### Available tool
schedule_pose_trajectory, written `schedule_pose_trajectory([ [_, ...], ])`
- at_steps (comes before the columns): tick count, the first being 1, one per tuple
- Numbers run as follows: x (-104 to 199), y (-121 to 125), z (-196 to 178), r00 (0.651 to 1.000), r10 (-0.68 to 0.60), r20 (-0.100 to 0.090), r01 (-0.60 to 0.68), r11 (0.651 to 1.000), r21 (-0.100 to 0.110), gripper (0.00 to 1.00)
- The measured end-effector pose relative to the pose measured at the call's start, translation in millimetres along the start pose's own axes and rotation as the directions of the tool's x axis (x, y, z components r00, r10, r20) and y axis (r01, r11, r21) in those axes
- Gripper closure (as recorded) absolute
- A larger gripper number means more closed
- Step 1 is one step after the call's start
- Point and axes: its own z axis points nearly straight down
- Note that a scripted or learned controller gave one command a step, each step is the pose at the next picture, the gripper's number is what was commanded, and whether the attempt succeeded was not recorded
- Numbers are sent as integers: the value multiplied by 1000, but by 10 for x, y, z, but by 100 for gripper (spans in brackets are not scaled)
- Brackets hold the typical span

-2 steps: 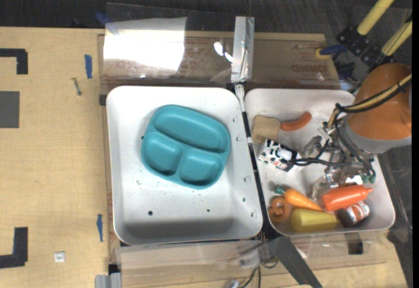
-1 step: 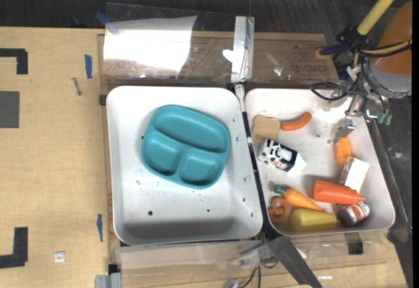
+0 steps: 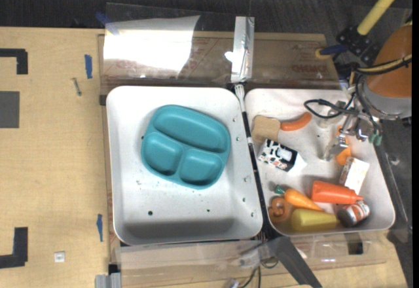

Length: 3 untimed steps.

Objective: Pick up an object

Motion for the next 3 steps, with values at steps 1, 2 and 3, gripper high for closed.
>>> schedule_pose_trajectory([
  [1, 502, -147, -13, 1000, -16, -1, 16, 1000, 0, 0],
  [2, 462, -138, -120, 1000, -18, 10, 18, 1000, 1, 100],
  [3, 467, -135, -111, 1000, -18, 8, 18, 1000, 1, 0],
])
